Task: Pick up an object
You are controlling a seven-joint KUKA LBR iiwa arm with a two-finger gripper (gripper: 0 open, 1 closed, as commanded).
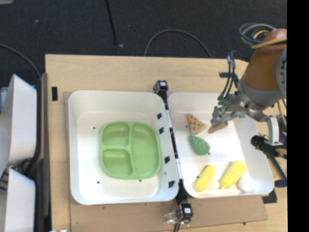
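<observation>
Two white bins sit side by side: left bin (77, 144) has a green divided plate (130, 149), right bin (260, 178) has a pizza slice (195, 123), a green veggie (199, 145), two corn cobs (205, 177) and a white ball (246, 184). Arm's jaws (218, 123) hang low just right of the pizza slice; can't tell if they're apart or together.

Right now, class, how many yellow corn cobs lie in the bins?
2. Both lie in the right bin near its front edge: one corn cob left, the other beside it to the right.
</observation>
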